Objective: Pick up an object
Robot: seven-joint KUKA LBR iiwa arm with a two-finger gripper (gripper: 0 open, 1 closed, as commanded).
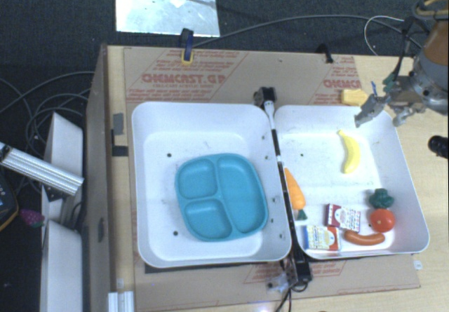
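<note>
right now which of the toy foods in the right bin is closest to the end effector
The yellow banana. It lies alone in the upper part of the right bin, just below the end effector; the carrot, tomato and sausage sit farther down.

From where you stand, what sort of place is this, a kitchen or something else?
Most likely a robotics lab, not a kitchen. A robot arm's gripper hangs over two white bins; the food, like the banana, looks like plastic toys, and cables trail across the dark carpet.
</note>
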